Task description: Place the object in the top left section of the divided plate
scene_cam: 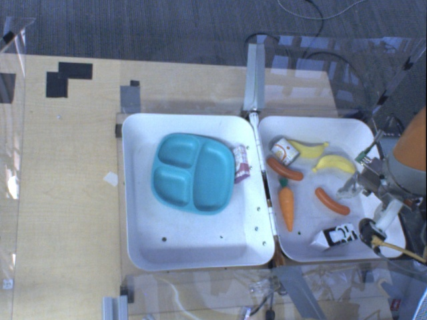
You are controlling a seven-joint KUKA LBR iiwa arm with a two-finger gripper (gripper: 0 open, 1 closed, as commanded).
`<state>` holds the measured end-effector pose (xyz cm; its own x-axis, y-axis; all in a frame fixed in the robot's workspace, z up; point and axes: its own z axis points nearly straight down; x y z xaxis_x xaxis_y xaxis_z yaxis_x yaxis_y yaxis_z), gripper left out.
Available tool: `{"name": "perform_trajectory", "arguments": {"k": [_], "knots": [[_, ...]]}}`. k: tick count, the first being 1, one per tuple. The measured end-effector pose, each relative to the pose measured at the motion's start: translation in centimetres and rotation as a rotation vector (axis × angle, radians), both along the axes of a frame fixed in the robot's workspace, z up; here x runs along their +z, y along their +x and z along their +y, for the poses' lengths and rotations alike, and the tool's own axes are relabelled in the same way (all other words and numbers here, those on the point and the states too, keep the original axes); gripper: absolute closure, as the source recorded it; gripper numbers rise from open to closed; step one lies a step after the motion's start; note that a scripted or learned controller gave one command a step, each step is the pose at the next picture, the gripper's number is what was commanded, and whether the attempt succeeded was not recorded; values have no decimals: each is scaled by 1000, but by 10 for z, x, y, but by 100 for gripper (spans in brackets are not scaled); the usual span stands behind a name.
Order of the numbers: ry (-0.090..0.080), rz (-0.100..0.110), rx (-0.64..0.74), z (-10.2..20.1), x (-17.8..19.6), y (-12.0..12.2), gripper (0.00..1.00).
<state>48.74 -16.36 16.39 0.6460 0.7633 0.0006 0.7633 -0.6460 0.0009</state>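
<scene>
A blue divided plate lies in the left bin, and its top left section holds nothing. A small purple and white packet rests against the plate's right rim. The right bin holds a small can, two yellow bananas, two red sausages, an orange carrot and a black and white carton. My gripper hangs over the right bin's right side, just right of the lower sausage and above the carton. I see nothing held in it.
A metal post stands behind the seam between the bins. Cables trail across the floor at the back. The wooden bench stretches out to the left of the bins.
</scene>
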Motion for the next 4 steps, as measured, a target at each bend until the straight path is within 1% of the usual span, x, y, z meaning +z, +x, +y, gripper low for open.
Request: {"name": "perform_trajectory", "arguments": {"k": [1,2,3,4], "knots": [[-1,-3,99,38,99,62,0],[1,-1,158,63,-68,29,0],[-2,-4,229,47,96,59,0],[0,0,333,73,-4,16,0]]}}
